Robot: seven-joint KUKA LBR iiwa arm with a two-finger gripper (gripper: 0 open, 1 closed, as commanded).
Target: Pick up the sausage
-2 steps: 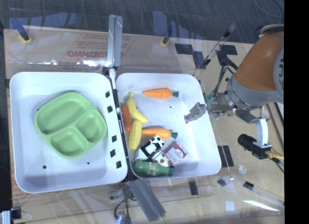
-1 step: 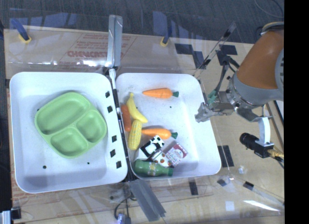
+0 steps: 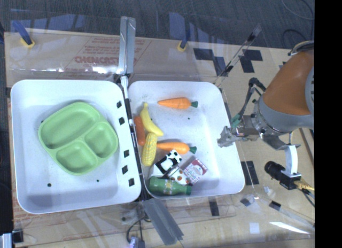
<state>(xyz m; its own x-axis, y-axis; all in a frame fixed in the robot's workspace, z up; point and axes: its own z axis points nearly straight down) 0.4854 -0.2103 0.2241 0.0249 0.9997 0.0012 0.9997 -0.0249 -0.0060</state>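
Observation:
The sausage (image 3: 138, 130) is a reddish-orange stick lying along the left wall of the right bin (image 3: 214, 94). The yellow banana (image 3: 149, 121) and the corn cob (image 3: 149, 148) partly cover it. My gripper (image 3: 226, 136) hangs over the right rim of that bin, well to the right of the sausage. Nothing shows in it.
The right bin also holds two carrots (image 3: 176, 103) (image 3: 173, 147), a black-and-white item (image 3: 169, 162), a red packet (image 3: 191, 171) and a green bottle (image 3: 168, 186). The left bin (image 3: 32, 183) carries a green divided plate (image 3: 79, 137). A metal divider (image 3: 126, 49) stands between the bins.

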